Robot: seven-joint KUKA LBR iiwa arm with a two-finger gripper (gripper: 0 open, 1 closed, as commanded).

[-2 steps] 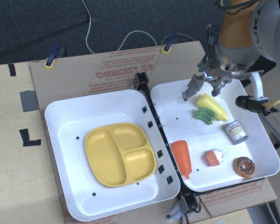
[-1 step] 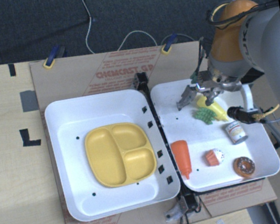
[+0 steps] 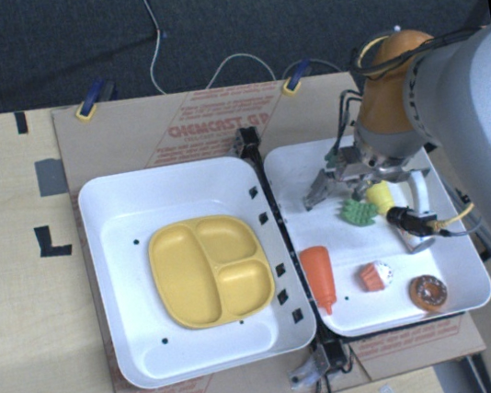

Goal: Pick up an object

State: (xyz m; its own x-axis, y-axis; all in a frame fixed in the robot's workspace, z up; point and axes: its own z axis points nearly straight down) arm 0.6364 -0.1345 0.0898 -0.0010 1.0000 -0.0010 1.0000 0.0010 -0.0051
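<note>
In the right bin (image 3: 315, 165), nearest the camera at about 5 o'clock lies the doughnut (image 3: 428, 292), then the small cupcake (image 3: 376, 275) and the carrot (image 3: 319, 277), its long axis running 12 to 6 beside the bin's left wall. Farther up, the gripper (image 3: 365, 188) hangs with a yellow piece (image 3: 379, 195) and green piece (image 3: 356, 211) just at its 6 o'clock, touching or nearly so. I cannot tell whether it holds either. Open floor lies toward 10 o'clock. The left bin (image 3: 109, 214) carries a yellow plate (image 3: 209, 270).

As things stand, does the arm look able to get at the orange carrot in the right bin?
Probably yes. The carrot lies by itself along the right bin's left wall, uncovered, and the gripper is already over that bin. The wall close beside it may crowd one finger, though.
</note>
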